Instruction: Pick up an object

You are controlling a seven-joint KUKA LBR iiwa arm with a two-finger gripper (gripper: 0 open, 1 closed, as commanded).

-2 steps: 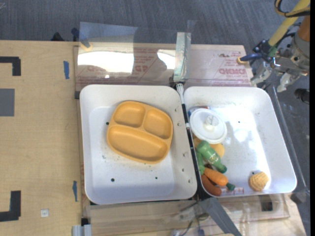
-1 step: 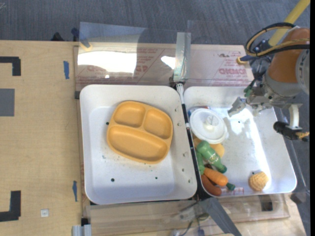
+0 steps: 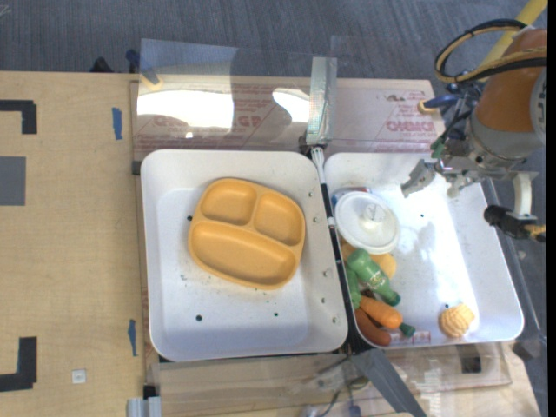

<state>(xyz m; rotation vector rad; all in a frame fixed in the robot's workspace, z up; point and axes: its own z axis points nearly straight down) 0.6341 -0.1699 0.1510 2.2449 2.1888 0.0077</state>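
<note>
I see two bins side by side on the bench point(image 3: 61, 233). The left bin point(image 3: 165, 320) holds a divided plate point(image 3: 248, 231) near its middle. In the right bin point(image 3: 486, 302), a round lid point(image 3: 367, 220) lies against the left wall toward the back, with a bottle point(image 3: 372, 274) just in front of it and a carrot point(image 3: 382, 313) nearer still. A small ball point(image 3: 457, 321) sits apart in the front right corner. The gripper point(image 3: 432, 177) hangs over the back of the right bin, right of the lid.

A robotics lab: a grey-and-orange arm point(image 3: 508, 102) over two white bins point(image 3: 165, 233) on a plywood bench point(image 3: 61, 233), blue tape markers point(image 3: 116, 122).
</note>
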